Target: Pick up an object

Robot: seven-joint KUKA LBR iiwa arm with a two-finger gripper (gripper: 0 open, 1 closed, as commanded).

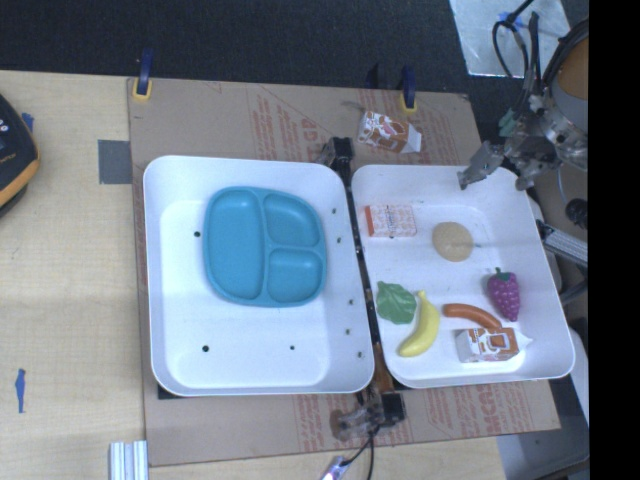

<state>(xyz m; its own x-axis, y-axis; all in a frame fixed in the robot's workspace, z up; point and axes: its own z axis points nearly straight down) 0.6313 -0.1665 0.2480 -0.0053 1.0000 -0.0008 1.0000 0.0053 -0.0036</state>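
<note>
— What was seen nearest the camera?

— In the right bin (545, 360), along its near edge, a small carton (487, 345) was seen lying flat, with a sausage (472, 314) just behind it. A banana (421, 328) was found to their left, and a green leaf (396, 302) was laid against its upper end. A bunch of purple grapes (504, 293) was placed near the bin's right wall.

— And further back?

— A round tan biscuit (452, 241) was noted mid-bin, with a red-and-white packet (389, 221) to its left, near the wall shared with the left bin (250, 353). In that left bin a blue divided plate (265, 245) was set.

— How was the claw seen?

— The gripper (497, 176) was seen at the right bin's far rim, well apart from every item. Its fingers were spread wide, and nothing was held between them.

— Anything beyond the bins?

— Another packet (390, 133) was seen on the cardboard sheet (250, 118) behind them, and two blue clamps (408, 80) were fixed at that sheet's far edge.
</note>
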